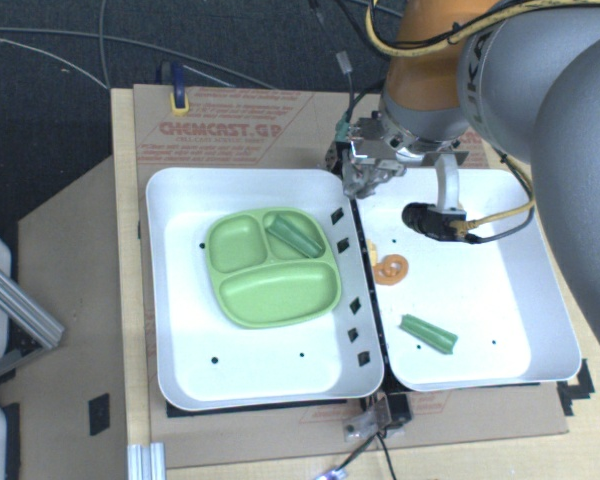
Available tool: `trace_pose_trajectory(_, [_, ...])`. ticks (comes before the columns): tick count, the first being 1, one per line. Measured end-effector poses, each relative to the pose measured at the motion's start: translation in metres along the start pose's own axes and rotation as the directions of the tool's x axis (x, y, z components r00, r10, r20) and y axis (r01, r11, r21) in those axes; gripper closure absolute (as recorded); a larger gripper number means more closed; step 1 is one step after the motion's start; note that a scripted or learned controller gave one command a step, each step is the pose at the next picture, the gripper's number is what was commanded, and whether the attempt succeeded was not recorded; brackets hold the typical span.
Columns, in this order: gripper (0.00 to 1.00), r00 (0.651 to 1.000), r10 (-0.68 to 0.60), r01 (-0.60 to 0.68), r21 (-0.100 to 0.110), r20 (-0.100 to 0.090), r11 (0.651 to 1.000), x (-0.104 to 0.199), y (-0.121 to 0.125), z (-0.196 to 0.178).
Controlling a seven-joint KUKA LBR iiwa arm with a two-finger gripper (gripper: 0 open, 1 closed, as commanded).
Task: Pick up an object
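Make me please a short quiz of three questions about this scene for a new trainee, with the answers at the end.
1. True or false: the green divided plate lies in the left bin, not in the right bin.
2. Choose one: the orange ring lies A) on the plate, B) in the right bin, C) in the left bin beside the plate.
3. Short answer: where is the gripper?

Key
1. True.
2. B.
3. At the far rim, where the two bins meet.
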State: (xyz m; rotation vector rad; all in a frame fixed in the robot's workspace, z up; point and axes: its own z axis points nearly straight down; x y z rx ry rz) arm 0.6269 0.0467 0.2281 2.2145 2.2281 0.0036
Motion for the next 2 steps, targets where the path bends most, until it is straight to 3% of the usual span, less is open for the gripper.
trace_pose_trajectory(1, [1.00, 1.000, 0.001, -0.001, 0.000, 0.000, 1.000, 0.0439, 0.0079, -0.0030])
trace_pose_trajectory(2, [0.00, 1.000, 0.004, -0.004, 0.002, 0.001, 1.000, 0.0412, 0.0075, -0.0025])
